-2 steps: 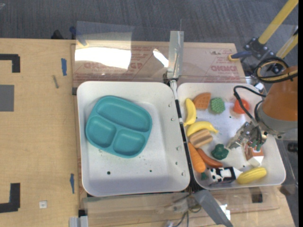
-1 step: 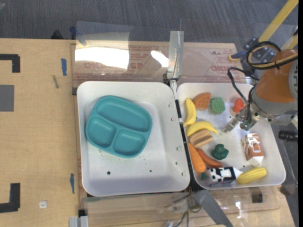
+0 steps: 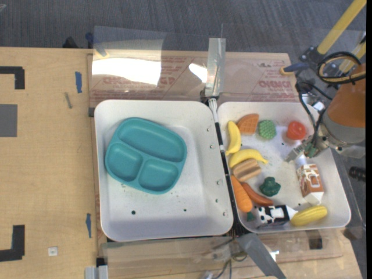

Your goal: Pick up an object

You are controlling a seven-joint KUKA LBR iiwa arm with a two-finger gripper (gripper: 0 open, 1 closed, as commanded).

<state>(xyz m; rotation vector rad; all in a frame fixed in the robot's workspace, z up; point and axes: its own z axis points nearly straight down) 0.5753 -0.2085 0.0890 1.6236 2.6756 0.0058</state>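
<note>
Left of the divider (image 3: pixel 215 68) sits a teal tray (image 3: pixel 145 154) in the left bin (image 3: pixel 110 214). Right of that divider, the right bin (image 3: pixel 340 173) holds bananas (image 3: pixel 233 137), a carrot (image 3: pixel 242 195), a green lump (image 3: pixel 269 186), and a milk carton (image 3: pixel 311 182). Farthest right of the divider, my pincer (image 3: pixel 307 151) hangs just above the carton; whether it is spread or pressed together I cannot tell.

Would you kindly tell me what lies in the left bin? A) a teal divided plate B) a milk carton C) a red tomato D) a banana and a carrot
A: the teal divided plate lies alone in the left bin, while the toy foods all sit in the right bin.
</note>
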